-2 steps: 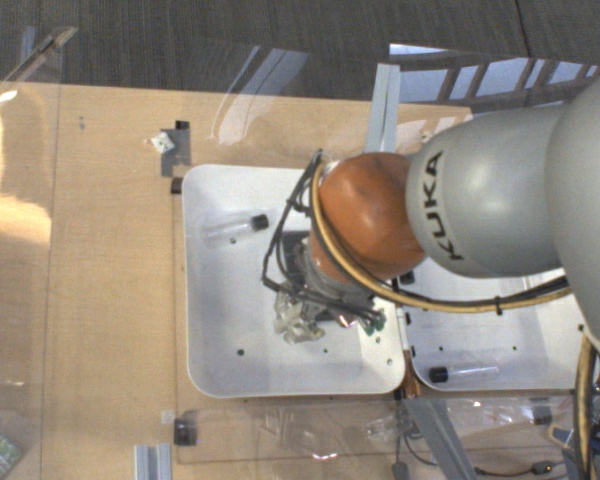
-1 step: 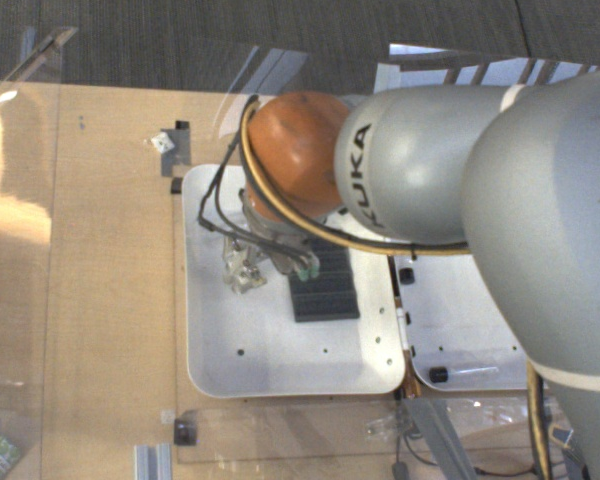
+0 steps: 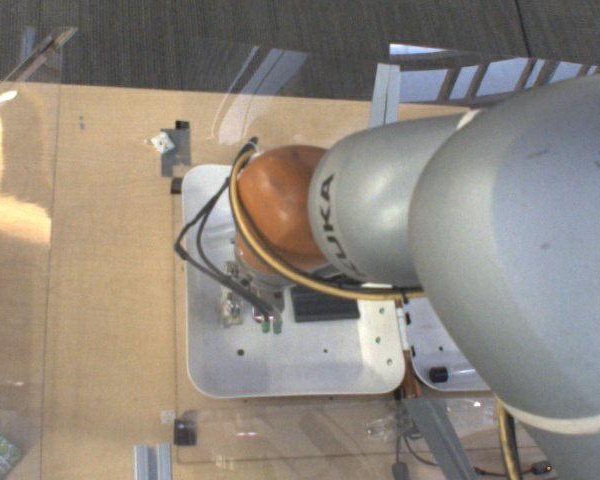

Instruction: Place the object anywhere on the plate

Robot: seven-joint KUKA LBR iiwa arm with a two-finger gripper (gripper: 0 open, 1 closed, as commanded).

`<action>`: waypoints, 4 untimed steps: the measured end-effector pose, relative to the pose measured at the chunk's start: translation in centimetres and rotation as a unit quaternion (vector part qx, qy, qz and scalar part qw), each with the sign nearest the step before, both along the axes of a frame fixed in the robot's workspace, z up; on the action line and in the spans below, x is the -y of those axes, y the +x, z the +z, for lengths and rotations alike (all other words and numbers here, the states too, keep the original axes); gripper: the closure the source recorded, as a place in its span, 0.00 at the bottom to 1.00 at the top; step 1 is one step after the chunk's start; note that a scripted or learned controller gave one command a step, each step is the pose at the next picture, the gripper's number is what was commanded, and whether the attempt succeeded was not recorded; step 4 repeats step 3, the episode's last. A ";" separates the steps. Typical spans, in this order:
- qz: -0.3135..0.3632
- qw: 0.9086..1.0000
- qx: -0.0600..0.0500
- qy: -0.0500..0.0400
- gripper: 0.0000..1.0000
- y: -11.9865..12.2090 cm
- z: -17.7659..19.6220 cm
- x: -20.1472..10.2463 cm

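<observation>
My grey arm with its orange band [image 3: 280, 208] reaches in from the right and hangs over the left white bin [image 3: 280, 373], hiding most of it. The gripper [image 3: 248, 313] points down just below the wrist, close above the bin floor near the bin's left side. I can make out nothing between its tips. A small dark object [image 3: 438, 375] lies in the visible sliver of the right bin [image 3: 460, 380]. The arm covers whatever else lies in either bin.
The wooden bench [image 3: 90, 268] stretches to the left of the bins. Small black fixtures sit at the left bin's far corner [image 3: 178, 148] and near corner [image 3: 185, 430]. The bare strip of the left bin's floor runs along its near edge.
</observation>
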State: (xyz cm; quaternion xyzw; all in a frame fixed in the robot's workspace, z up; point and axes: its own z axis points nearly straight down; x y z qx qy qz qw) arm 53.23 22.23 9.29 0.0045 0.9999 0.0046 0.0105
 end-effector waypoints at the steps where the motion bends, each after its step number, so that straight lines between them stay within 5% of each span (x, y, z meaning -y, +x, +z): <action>1: 0.174 0.985 -0.004 -0.005 1.00 -4.3 13.1 5.3; 2: 0.091 0.996 -0.007 -0.004 1.00 1.2 4.1 -1.2; 3: 0.269 0.963 -0.004 -0.006 1.00 -1.4 6.0 4.0; 4: 0.269 0.963 -0.004 -0.006 1.00 -1.4 6.0 4.0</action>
